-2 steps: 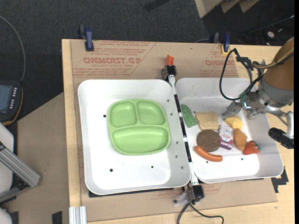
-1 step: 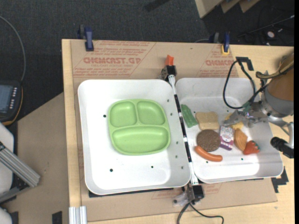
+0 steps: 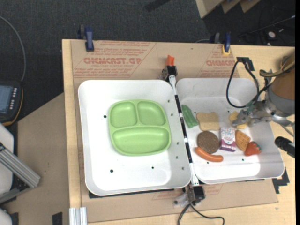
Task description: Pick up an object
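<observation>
Gripper (image 3: 244, 117) work sits low over the right bin (image 3: 206, 86), near that bin's 3 o'clock edge, with the grey wrist and a looping black cable (image 3: 230, 86) above it. Whether its claw is spread or pressed together I cannot tell; the tip is a blur of metal and something yellowish, and nothing can be read as pinched.

All candidate objects lie in the right bin, and they fan out from the claw between 6 and 9 o'clock. Nearest is the waffle-like orange piece (image 3: 242, 140), just below the claw at 6 o'clock, with a red strawberry-like piece (image 3: 253, 148) touching it. A small carton with purple print (image 3: 227, 138) stands at about 7 o'clock. Farther toward 8 and 9 o'clock are the brown round patty (image 3: 208, 141), the tan bread slice (image 3: 209, 121), a sausage (image 3: 209, 155) whose long axis runs 10 to 4 o'clock, and a green pod (image 3: 189, 116) lying roughly 11 to 5.

The left bin (image 3: 93, 125) holds a green divided plate (image 3: 138, 127), well apart from the claw.

A short drop toward 6 o'clock looks like the cheapest grasp.
</observation>
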{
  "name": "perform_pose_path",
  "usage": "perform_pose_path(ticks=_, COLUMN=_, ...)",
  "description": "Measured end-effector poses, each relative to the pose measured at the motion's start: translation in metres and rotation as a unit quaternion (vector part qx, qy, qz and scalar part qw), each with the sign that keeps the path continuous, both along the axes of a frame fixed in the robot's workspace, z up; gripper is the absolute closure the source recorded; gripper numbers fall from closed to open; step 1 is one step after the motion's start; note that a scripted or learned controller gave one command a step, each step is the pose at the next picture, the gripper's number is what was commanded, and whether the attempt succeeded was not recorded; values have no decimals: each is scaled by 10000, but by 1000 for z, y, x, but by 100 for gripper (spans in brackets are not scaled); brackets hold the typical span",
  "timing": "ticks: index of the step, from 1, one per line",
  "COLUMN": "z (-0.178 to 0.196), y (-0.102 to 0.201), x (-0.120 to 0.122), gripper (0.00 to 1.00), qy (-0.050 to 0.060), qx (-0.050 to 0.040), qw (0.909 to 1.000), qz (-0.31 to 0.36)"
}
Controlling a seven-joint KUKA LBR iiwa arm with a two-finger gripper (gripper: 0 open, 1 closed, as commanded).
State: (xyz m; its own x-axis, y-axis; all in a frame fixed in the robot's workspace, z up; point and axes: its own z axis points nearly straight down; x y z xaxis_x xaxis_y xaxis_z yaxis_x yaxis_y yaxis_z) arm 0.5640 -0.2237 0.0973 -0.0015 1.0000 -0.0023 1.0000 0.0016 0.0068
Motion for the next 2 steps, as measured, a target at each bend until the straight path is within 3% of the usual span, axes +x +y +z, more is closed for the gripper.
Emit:
perform_pose_path(ticks=1, z=-11, y=98, x=40, gripper=100, qy=-16, qx=4, qw=10000, qz=39)
perform_pose_path(ticks=2, z=94, y=175, x=38, gripper=100, qy=-16, qx=17, qw=10000, qz=34)
